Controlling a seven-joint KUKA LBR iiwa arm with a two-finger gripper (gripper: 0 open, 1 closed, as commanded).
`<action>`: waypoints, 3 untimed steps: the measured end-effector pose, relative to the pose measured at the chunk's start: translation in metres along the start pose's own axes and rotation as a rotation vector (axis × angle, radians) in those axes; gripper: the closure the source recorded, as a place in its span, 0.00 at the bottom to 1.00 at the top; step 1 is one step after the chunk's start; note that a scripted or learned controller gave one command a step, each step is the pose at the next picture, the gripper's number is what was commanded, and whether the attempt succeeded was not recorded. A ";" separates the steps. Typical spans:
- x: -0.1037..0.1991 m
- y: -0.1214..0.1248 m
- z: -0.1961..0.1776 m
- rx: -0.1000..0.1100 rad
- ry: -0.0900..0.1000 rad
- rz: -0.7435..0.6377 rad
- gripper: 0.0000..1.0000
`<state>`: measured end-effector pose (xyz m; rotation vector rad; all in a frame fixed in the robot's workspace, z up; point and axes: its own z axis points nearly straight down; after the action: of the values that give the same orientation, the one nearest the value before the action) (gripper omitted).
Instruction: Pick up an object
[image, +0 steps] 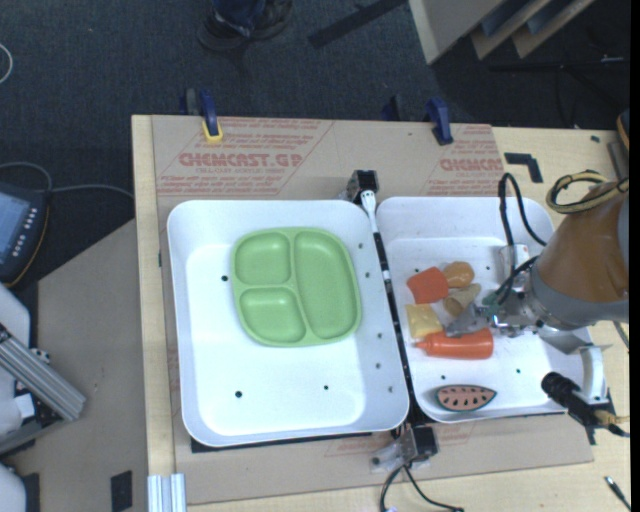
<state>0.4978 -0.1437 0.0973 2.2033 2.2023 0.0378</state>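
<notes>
Nothing looks lifted yet: the pincer, its opening impossible to judge, sits low just above the toy carrot.

board — red print "CHEMCAST" at left | repeated at right, partly hidden

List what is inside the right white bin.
The right white bin holds a pile of toy food: an orange-red block, a tan piece, a yellow block, a carrot and a watermelon slice. The gripper covers part of the pile.
</notes>
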 end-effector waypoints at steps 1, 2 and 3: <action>0.000 -0.013 0.002 0.034 0.000 0.000 1.00; 0.010 -0.009 -0.047 0.030 -0.001 -0.002 1.00; 0.004 0.002 -0.096 0.029 -0.001 -0.001 1.00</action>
<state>0.4969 -0.1392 0.1932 2.2160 2.2178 0.0040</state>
